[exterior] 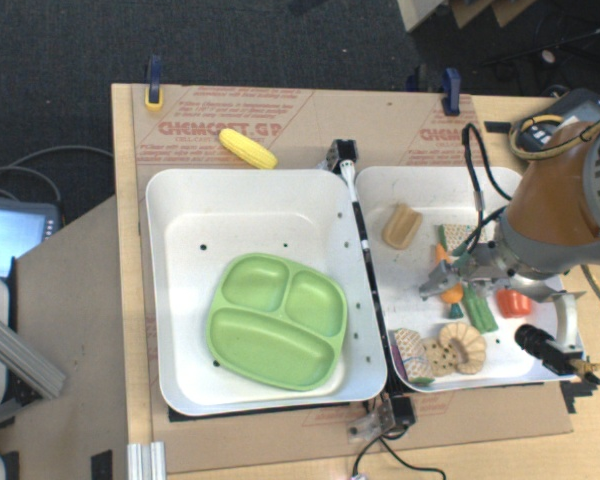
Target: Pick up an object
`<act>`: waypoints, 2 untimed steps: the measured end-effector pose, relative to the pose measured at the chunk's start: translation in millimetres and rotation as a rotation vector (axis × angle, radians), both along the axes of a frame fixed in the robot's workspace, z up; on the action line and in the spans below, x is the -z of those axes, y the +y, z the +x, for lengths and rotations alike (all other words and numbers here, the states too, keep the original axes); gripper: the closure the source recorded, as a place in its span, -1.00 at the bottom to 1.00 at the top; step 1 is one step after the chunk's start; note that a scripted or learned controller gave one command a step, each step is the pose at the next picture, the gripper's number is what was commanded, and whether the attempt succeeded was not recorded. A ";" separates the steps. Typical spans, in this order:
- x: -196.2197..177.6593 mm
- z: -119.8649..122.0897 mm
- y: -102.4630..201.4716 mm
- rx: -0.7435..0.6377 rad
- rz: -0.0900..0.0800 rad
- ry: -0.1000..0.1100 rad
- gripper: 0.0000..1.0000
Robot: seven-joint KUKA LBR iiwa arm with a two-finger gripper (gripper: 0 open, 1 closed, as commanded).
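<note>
Several small objects lie in the right bin, and the gripper sits low among them, near the bin's middle. An upper orange piece shows at the gripper's 12 o'clock and a lower orange piece at its 5 o'clock, both touching it or just beside it. Whether either is grasped cannot be told, nor whether the gripper is released or clenched.

A green stick lies tilted at the gripper's 4 o'clock, with a red-orange block just beside it on its 3 o'clock side. A patterned green-and-white piece lies at the gripper's 1 o'clock. A tan block rests apart at its 10 o'clock. Toward 6 o'clock, near the bin's front rim, a round tan disc with holes touches a pale netted piece at its 9 o'clock.

The arm reaches in from 3 o'clock, its orange band above the bin's right part.

The left bin holds 1 green plate with 3 compartments, lying flat toward the bin's 6 o'clock. A yellow piece lies on the bench outside the bins, at the left bin's 12 o'clock, near its rim.
</note>
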State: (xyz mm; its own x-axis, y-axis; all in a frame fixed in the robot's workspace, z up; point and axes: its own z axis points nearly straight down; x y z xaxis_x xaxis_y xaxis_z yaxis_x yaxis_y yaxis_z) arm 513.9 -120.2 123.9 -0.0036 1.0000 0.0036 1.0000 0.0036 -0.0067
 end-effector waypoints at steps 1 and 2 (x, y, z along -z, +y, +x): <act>37.2 30.6 -76.4 0.007 -0.007 -0.010 -1.00; 39.8 -0.1 -52.6 0.005 0.000 -0.001 -1.00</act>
State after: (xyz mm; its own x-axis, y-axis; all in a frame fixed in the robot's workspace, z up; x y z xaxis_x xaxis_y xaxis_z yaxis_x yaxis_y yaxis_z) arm 513.9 -172.8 84.1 0.0010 1.0000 0.0032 1.0000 -0.0010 -0.0052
